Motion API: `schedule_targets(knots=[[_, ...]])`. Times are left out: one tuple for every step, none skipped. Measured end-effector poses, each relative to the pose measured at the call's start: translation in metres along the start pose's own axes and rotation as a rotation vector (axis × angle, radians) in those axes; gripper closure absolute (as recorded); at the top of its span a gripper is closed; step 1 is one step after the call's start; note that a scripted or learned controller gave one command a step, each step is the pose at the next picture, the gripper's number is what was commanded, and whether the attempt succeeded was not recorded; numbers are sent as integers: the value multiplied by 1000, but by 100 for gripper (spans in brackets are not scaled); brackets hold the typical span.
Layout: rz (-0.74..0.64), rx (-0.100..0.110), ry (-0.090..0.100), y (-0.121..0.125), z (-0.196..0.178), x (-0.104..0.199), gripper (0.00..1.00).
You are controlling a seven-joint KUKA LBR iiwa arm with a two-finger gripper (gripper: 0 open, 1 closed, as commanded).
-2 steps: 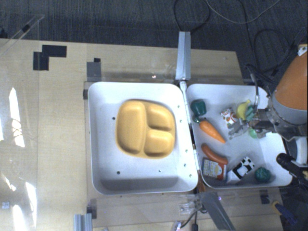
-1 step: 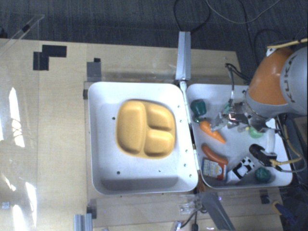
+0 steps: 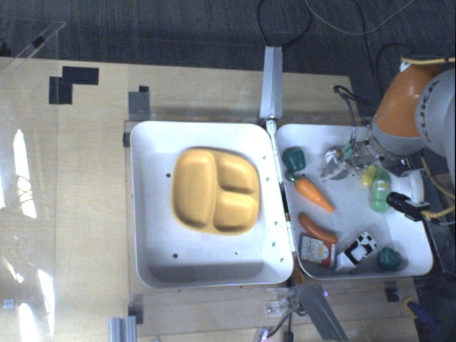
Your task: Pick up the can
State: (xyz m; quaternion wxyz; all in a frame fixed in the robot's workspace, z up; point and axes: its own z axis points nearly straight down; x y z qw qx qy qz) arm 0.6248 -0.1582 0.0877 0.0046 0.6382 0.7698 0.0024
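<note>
The can [image 3: 317,250], small with a red and grey label, lies near the front left corner of the right bin [image 3: 420,266]. It touches the front end of a reddish sausage [image 3: 318,227]. My gripper [image 3: 337,163] hangs over the back middle of the same bin, well behind the can and apart from it. It sits just right of a dark green piece [image 3: 293,159] and above an orange carrot [image 3: 313,194]. Nothing shows in its grasp. The grey arm with its orange band [image 3: 399,109] reaches in from the right.
A yellow three-part tray [image 3: 214,189] lies in the left bin [image 3: 149,262]. The right bin also holds a green bottle [image 3: 380,193], a yellow piece [image 3: 367,176], a black-and-white toy [image 3: 361,248] and a dark green lump [image 3: 389,258]. A metal divider [image 3: 271,84] stands behind the bins.
</note>
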Motion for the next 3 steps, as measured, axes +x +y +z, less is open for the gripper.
schedule_targets(knots=[[-3,-8,-1,3,-13,1,100],[-2,38,22,34,-6,-40,100],[-104,0,0,51,-119,13,100]])
